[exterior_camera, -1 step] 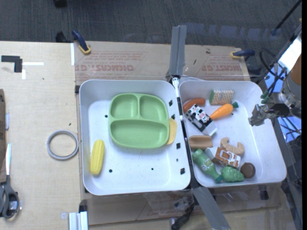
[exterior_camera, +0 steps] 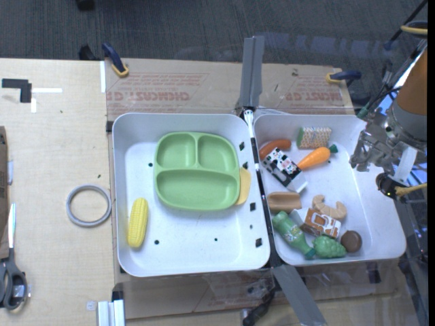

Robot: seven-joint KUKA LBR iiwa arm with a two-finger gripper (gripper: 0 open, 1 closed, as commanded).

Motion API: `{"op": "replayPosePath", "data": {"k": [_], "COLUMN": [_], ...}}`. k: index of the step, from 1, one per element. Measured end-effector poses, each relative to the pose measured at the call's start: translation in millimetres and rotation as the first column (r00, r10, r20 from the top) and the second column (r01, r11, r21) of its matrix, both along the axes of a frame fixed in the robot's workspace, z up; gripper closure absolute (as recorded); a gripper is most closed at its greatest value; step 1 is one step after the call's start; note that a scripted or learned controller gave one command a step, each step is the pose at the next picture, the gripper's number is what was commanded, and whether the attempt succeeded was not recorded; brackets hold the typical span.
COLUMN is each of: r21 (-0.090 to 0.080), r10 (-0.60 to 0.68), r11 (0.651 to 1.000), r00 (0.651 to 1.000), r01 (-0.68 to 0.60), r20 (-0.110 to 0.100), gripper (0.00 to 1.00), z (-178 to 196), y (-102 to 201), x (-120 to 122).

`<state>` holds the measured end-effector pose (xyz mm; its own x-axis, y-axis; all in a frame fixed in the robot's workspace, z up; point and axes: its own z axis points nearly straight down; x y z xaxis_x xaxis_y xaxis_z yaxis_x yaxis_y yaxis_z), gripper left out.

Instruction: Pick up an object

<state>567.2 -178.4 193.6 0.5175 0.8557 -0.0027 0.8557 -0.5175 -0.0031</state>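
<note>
Approach step: gripper (exterior_camera: 372,160), finger state cannot tell, hangs over the right bin's (exterior_camera: 380,246) far edge, nothing held; nearest candidate, the carrot (exterior_camera: 314,158), lies just left, so next move calls for descent onto it.

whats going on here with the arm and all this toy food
A robot arm is set to pick an object from two white bins. Its gripper hangs over the right bin's right edge, holding nothing visible. That bin holds toy food such as a carrot and green bottle. The left bin has a green divided plate and corn cob.
</note>
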Motion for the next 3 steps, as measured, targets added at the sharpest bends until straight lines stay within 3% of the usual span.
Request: {"op": "replayPosePath", "data": {"k": [1,2,3], "r21": [0.0,0.001,0.001], "r10": [-0.069,0.056,0.056], "r11": [0.998,0.998,0.998], "r00": [0.998,0.998,0.998], "r01": [0.069,-0.056,-0.056], "r20": [0.0,-0.001,-0.001], "gripper": [0.0,0.0,0.0], "z": [11,-57,-57], "y": [27,67,67], "x": [16,43,43]}}
